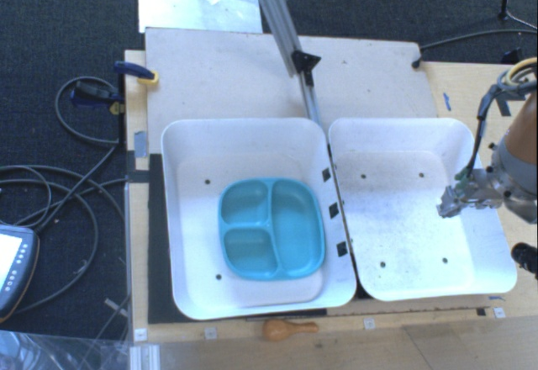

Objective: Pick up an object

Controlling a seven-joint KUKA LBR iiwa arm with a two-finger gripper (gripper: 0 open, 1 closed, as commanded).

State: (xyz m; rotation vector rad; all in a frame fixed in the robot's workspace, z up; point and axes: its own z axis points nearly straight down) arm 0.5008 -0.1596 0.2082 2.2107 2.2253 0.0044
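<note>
A teal plate with three compartments [271, 228] lies flat in the left bin [189, 217], toward its front. My gripper [451, 204] hangs over the right part of the right bin [403, 276], far to the right of the plate. Nothing shows between its fingers.
A small brown wooden object [288, 328] lies on the bench in front of the left bin. A metal pole [282, 19] slants from the top down to the gap between the bins. Cables [76, 183] and a pendant [15, 263] lie on the floor at the left.
</note>
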